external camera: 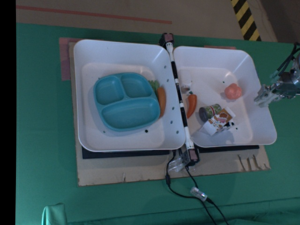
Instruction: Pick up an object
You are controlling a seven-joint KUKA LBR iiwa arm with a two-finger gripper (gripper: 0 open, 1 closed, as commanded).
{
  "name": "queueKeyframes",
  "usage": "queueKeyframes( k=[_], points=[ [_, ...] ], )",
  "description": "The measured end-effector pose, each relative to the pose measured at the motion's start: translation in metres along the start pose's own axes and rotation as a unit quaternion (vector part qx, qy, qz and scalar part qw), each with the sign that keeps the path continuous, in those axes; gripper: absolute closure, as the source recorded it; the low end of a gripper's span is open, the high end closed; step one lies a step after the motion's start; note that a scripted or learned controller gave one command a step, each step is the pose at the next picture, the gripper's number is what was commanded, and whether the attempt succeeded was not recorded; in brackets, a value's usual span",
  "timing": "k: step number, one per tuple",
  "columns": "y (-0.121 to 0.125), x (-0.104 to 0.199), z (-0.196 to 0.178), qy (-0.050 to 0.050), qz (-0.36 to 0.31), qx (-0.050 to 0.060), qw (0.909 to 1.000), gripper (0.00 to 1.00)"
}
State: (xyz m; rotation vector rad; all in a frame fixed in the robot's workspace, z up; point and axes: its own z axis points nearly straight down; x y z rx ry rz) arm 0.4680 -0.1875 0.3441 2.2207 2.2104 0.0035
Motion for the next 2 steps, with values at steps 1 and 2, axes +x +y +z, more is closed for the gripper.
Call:
queueKeyframes(
  k=[1, 2],
  points=[
    [-0.0002, 0.0, -0.0055, 0.0, 0.0, 0.0, 1.0, 1.0],
    [-0.0002, 0.0001, -0.0056, 0.0, 0.0, 0.0, 1.0, 1.0]
  ],
)
